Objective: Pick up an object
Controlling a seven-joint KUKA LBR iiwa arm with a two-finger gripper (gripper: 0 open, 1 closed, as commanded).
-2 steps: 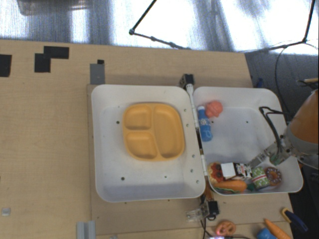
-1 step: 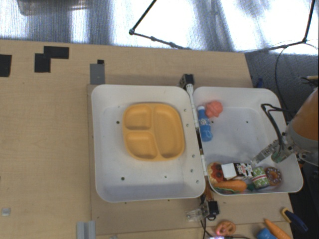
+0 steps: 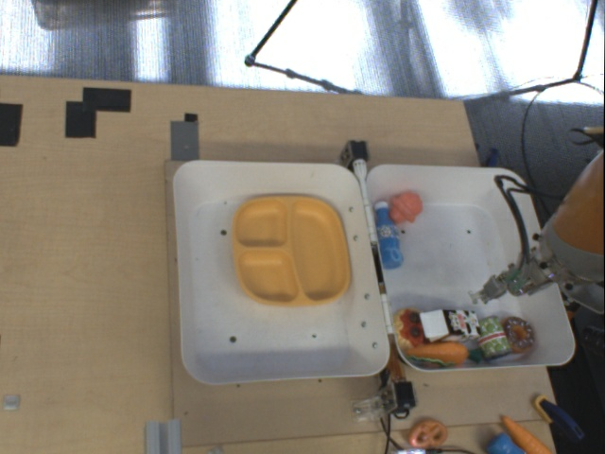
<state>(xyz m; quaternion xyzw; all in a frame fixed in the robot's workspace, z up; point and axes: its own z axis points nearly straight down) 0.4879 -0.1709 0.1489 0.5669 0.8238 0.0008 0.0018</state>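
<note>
In the right bin [image 3: 473, 244], blue bottle [image 3: 387, 238] lies lengthwise front-to-back; pincer [image 3: 493, 289] state unclear.

A single fixed camera looks down at a slant from above the bench [image 3: 85, 282], standing far enough back to take in both bins whole. The left bin [image 3: 203, 282] sits near the middle of the picture, the right bin [image 3: 454, 253] just beside it toward the right edge. Beyond the left bin (at the picture's top) the bench ends and a bright floor shows, so the camera faces away from the near edge.
</note>
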